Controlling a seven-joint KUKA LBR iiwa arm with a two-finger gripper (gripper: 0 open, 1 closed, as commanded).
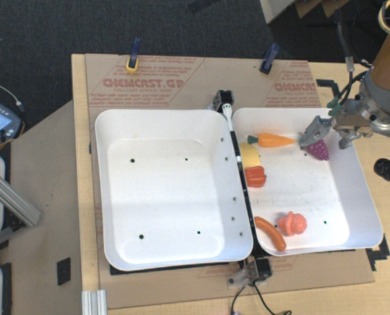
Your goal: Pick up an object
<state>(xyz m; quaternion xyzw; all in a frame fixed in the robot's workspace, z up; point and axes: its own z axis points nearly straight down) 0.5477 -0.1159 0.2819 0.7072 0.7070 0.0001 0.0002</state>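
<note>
- The grey two-finger gripper (327, 134) hangs over the far end of the right-hand shallow white plastic bin (352, 202), and its fingers look spread, one at each side, with nothing between them as far as I can make out (it's a bit blurry there, so I'm hedging).
- Just below it and a touch to the left sits a small purple toy bunch of grapes (319, 151). It looks like it's resting on the bin floor, close to or touching the left finger, and not clamped.
- Straight to the gripper's left is an orange toy carrot with a green top (272, 140).
- Further left against the bin wall are a yellow plastic block (249, 155) and a red toy pepper (255, 176) right under it.
- Way down at the near end, well away from the gripper: a pink toy blob (292, 223) and an orange-red toy sausage (270, 233).
- Progress-wise I'd say nothing is picked yet. It's lined up near the grapes, but closing and lifting are still to do.
</note>
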